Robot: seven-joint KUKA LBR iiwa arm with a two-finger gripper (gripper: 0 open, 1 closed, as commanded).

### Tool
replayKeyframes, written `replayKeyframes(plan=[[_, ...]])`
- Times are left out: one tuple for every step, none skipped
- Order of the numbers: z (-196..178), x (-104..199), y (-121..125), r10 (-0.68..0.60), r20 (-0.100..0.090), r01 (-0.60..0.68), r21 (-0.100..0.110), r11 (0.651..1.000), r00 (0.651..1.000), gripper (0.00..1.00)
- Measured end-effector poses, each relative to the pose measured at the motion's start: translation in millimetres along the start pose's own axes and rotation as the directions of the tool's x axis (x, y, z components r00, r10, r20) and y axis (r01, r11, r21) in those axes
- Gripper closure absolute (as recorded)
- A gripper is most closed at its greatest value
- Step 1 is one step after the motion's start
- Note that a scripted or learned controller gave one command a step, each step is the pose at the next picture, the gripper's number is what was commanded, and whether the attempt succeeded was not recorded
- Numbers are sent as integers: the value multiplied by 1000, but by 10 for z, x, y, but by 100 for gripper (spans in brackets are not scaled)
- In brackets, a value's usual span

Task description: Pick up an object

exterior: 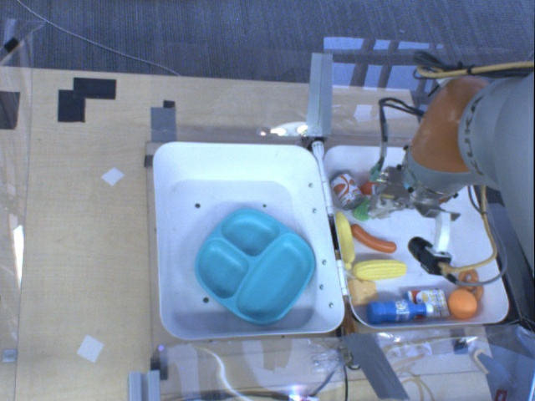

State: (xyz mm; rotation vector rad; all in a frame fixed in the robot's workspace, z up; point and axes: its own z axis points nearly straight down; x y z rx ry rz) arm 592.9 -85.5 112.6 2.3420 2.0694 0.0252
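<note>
Blue bottle [399, 310] and orange ball [462, 304] sit along the closest rim, well below my gripper [391, 199]. Moving up, the corn cob [379, 268] lies crosswise. Then the red sausage [374, 239], just below and slightly left of me, long axis slanting down to the right. That's my likeliest pick, I reckon, so my wrist would need to turn across that slant. A red-and-white can [345, 190] stands just left of me. Whether I'm spread wide or pinched, I cannot tell from here. Further left sits the teal plate [255, 264].
</note>
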Motion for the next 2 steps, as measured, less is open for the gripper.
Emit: replayKeyframes(plan=[[0,0,0,0,0,0,0,1000,1000,0],[245,51,135,-89,0,89,14,996,996,0]])
